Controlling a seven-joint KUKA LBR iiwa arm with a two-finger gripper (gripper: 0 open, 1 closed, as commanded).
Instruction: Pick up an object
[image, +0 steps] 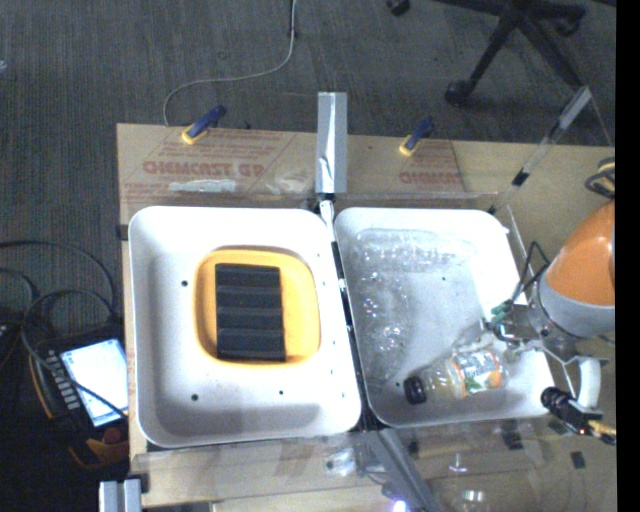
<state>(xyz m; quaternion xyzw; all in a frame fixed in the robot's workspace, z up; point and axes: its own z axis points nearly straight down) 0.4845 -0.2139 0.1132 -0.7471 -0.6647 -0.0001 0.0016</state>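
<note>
Toward five o'clock in the right bin (430, 250), a small bottle (455, 375) is lying on its side, dark cap pointing to eight o'clock and the orange-labelled body running up toward two o'clock, near the bin's lower wall. Some crinkled clear plastic (395, 275) is lying at the bin's eleven o'clock, well apart from the bottle. Over in the left bin (160, 330), a yellow tray with a black ribbed block (250, 312) is sitting near the centre. The arm (585, 280) is reaching in at three o'clock, and its gripper (510, 322) is hovering just beside the bottle's base end; whether the jaws are spread or closed I cannot tell, and nothing is visibly sitting between them. The bottle is looking like the likeliest target. For a clean grasp, the jaws should probably be coming down across the bottle's short axis, at its labelled middle rather than at the rounded base, since a round body lying loose may be rolling away if nudged off-centre. The nearby wall is leaving little room on the six o'clock side, so a straight vertical descent seems wise.
</note>
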